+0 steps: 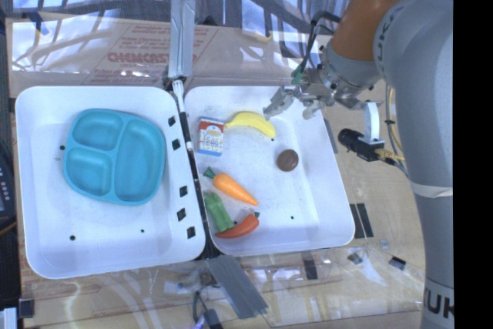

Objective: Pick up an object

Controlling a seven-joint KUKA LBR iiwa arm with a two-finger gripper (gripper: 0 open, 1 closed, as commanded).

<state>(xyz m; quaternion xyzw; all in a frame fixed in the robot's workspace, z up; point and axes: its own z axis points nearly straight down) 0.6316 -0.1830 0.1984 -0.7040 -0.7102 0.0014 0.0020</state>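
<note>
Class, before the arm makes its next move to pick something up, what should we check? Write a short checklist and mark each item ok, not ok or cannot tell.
1. Tool above the right bin: ok.
2. Banana nearest the tool, unobstructed: ok.
3. Tool already holding something: cannot tell.
4. Brown ball lies apart from other items: ok.
5. Carrot, green vegetable and red pepper crowded together: not ok for a clean grasp.
</note>
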